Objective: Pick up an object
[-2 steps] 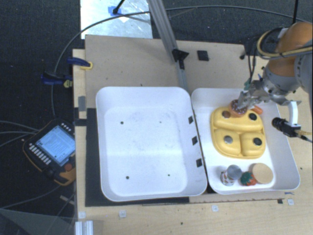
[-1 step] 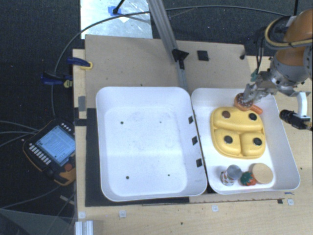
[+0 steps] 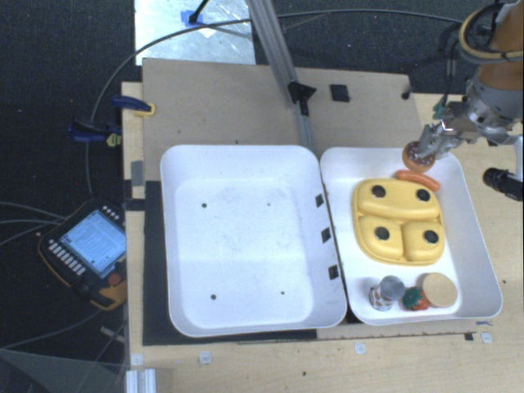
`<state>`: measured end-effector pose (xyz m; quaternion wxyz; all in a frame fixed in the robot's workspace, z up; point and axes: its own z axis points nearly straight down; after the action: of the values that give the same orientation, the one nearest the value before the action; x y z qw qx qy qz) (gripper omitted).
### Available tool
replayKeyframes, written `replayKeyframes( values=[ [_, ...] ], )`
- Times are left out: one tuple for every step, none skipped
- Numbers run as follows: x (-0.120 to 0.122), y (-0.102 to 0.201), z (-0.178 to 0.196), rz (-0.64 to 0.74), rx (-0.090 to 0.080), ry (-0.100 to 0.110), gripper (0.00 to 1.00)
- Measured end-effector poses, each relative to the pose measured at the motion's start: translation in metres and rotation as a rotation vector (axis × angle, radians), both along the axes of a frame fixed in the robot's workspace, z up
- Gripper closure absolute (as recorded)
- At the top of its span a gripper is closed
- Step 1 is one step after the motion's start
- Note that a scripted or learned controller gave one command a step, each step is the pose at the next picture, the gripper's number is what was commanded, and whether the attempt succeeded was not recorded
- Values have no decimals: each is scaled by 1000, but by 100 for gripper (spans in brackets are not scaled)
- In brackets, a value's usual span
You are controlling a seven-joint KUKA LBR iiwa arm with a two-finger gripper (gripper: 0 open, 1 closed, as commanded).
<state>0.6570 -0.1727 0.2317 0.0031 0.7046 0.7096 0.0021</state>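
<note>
End effector (image 3: 422,155) sits over the right bin's (image 3: 473,219) far rim by an orange sausage toy (image 3: 417,178); grip state can't tell. Toy likely light, stiff plastic, slippery; pinch across its narrow middle. Yellow tray (image 3: 399,219) looks too wide.

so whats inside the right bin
The right bin holds a yellow tray, an orange piece behind it, and a tan disc among small items in front. Whatever lies under the tray is hidden.

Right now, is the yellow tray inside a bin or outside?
Inside: the yellow tray lies flat within the right bin, surrounded by its white rim.
</note>
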Motion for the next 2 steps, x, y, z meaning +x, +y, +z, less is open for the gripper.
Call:
replayKeyframes(
  values=[
    [-11, 50, 7, 3, 3, 5, 100],
    [-30, 101, 4, 2, 3, 7, 100]
  ],
)
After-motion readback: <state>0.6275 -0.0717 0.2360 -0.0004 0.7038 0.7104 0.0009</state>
